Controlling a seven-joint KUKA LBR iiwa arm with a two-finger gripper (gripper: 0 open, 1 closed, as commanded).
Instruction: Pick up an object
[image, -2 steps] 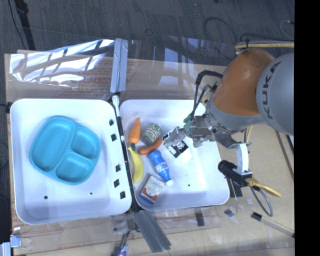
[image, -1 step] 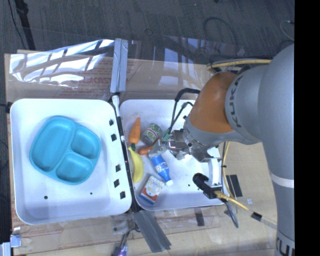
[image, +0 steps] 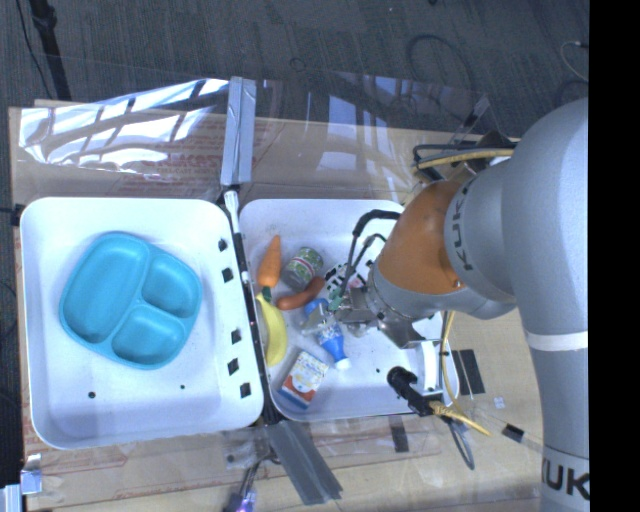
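Down low in the right bin (image: 400, 395), end effector (image: 335, 300) among toys, near orange carrot (image: 270, 260); grip hidden, cannot tell.

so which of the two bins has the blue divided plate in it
The left bin: the blue divided plate lies there. The right bin holds the small food items, with the gripper over them.

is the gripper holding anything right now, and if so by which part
Cannot be told. The gripper is down among the clutter in the right bin, close to the small blue-capped bottle and the sausage, but no object is visibly held.
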